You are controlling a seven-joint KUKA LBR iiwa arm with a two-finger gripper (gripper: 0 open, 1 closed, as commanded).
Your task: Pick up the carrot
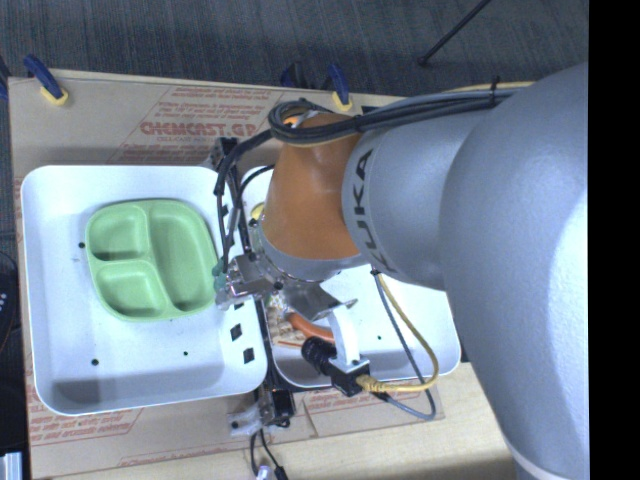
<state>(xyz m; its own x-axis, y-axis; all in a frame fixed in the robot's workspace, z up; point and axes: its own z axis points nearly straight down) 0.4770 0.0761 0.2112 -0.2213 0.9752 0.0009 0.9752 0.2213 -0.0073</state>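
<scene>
My arm reaches in from the right and hangs low over the right bin (430, 353), wrist with its orange band (305, 193) above the divide between the two bins. Step in hand, as I judge it: the descent onto the target, grasp not confirmed. The carrot (305, 323) looks to be the orange sliver lying on the right bin's floor at its left end, just under my wrist housing, mostly covered by my own hardware; only a short length shows, running left to right. My claw (300, 313) is somewhere beneath the wrist, over or at that sliver. I cannot tell how wide it stands or whether it has hold of anything; my wrist and cabling block the sight line. I cannot tell either whether it touches the carrot or hangs just above. The left bin (60, 368) holds a green divided plate (150, 258) at its far-centre, well apart from the work and not in my way. A yellow cable (410, 388) loops across the near right of the right bin, close to the carrot's side. Next move, as I judge it: settle the claw astride the carrot across its narrow width, close, then lift straight up and check that orange comes with it. Risk: carrot lies near the bin wall, may roll or pin against it.
</scene>
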